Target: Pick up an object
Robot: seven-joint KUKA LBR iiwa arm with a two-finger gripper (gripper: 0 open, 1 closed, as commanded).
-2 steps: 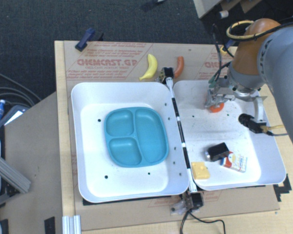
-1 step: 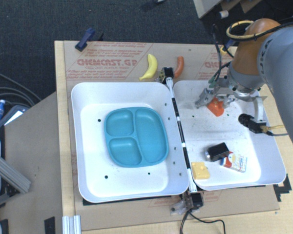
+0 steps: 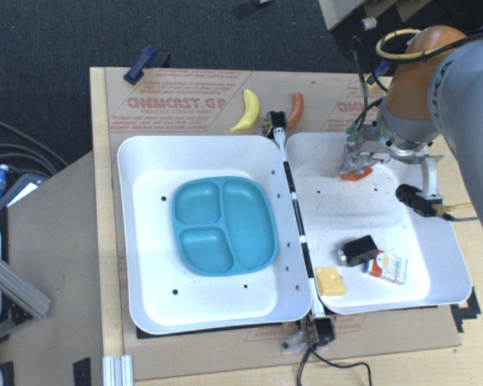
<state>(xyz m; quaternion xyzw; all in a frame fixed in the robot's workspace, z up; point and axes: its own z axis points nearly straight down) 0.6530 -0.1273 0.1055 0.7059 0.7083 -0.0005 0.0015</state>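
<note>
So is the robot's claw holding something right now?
Gripper: low in the right bin, right at a small red object. Whether it is open, closed or gripping the object cannot be told.

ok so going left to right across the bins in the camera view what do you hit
blue divided plate → yellow block → black object → small white and red packet
</note>
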